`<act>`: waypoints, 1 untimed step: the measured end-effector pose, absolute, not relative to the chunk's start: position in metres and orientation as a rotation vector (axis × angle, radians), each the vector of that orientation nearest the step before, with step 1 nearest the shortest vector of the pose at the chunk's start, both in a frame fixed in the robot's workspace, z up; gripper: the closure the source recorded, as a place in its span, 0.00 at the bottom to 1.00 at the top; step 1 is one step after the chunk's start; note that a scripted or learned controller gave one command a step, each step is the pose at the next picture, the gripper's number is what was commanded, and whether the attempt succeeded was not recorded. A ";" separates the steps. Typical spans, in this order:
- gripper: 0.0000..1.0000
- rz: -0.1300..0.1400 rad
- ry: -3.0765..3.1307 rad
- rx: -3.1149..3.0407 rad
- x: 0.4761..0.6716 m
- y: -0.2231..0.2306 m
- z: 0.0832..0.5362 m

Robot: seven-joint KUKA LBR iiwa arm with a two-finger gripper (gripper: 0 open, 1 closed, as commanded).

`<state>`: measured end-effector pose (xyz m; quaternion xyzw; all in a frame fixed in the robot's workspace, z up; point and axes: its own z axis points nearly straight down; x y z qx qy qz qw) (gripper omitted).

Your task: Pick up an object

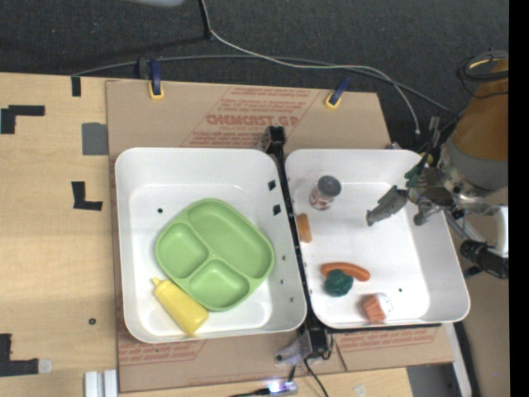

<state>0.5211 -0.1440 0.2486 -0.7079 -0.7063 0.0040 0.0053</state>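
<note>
The arm [479, 143] is grey with an orange band, ending in a dark two-finger gripper [405, 208].

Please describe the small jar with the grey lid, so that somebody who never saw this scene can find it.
Look in the right bin, the one without the green plate. Near its far left corner stands a small jar. Only it has a round grey lid.

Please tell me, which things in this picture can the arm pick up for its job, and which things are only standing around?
Candidates to pick up: small jar, orange stick, sausage, green lump, pink block, yellow bottle, green divided plate.

Only lying about: yellow clamps, cables, cardboard sheet, the white bins themselves.
</note>
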 end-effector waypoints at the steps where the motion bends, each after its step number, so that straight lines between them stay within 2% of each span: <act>1: 0.00 0.002 -2.222 -2.219 0.523 -0.144 0.254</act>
